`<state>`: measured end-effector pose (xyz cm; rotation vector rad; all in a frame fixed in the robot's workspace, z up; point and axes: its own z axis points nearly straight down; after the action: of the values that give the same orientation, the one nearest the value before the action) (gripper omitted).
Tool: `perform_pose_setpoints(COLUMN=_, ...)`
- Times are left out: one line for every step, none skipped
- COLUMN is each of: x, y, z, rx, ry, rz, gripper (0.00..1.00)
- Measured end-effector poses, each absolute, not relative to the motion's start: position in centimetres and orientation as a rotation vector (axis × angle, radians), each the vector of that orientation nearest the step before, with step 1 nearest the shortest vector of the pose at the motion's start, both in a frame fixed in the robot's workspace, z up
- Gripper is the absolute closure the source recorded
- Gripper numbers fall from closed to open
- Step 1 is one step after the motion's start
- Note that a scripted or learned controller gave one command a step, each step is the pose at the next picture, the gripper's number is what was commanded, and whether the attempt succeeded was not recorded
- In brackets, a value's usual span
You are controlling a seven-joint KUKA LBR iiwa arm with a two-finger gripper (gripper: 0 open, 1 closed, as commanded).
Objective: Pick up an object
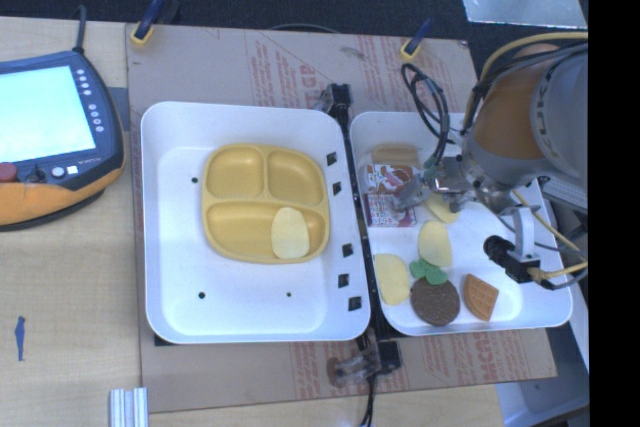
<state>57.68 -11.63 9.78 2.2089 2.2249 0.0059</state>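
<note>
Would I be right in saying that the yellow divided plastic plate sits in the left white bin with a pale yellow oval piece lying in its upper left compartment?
Nearly, but the compartment is wrong. The camera view shows the yellow divided plastic plate in the left white bin, with the pale yellow oval piece lying in its large lower compartment, towards the right end, not the upper left one.

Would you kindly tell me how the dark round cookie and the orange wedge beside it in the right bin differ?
The dark round cookie is brown and circular; the orange wedge is tan-orange with straight edges and corners. The cookie looks larger than the wedge. The cookie touches a green piece above it; the wedge lies apart from that piece. Both lie flat near the right bin's front edge.
</note>
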Motion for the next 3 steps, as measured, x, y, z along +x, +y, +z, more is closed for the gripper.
perform_pose_setpoints(x=50.3, y=-10.3, z=9.4, rx=2.218, ry=2.224, rz=-0.002, gripper=0.0)
perform_pose_setpoints(x=56.2, y=-11.8, z=9.3, rx=2.214, ry=2.225, rz=0.001, gripper=0.0)
perform_pose_setpoints(x=52.3, y=-11.0, z=9.1, rx=2.222, ry=2.229, rz=-0.007, gripper=0.0)
